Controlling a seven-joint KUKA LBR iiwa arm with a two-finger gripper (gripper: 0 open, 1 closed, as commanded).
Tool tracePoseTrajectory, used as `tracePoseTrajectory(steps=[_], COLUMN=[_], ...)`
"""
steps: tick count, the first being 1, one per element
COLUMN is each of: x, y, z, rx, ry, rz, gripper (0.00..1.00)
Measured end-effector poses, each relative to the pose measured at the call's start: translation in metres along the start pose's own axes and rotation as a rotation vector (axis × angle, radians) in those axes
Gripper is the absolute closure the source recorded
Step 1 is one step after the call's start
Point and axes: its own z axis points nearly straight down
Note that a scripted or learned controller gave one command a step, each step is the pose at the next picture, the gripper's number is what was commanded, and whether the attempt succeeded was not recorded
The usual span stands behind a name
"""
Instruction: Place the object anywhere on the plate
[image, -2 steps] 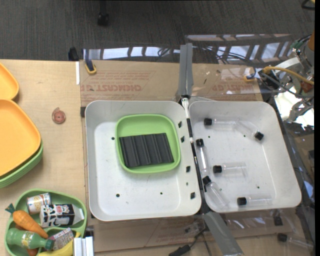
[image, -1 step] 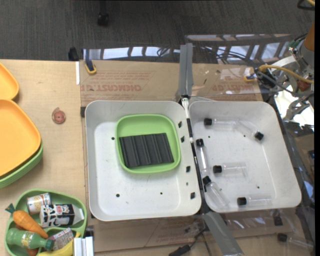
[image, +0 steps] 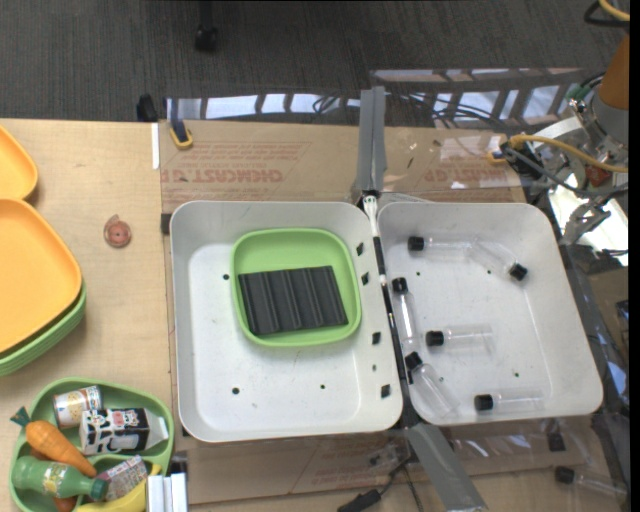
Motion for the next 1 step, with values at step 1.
tracePoseTrajectory(steps=[1], x=[-0.0019], y=[-0.0110], z=[-0.0100], rx=[0.001], ry=[0.001], rz=[0.000], gripper=[0.00])
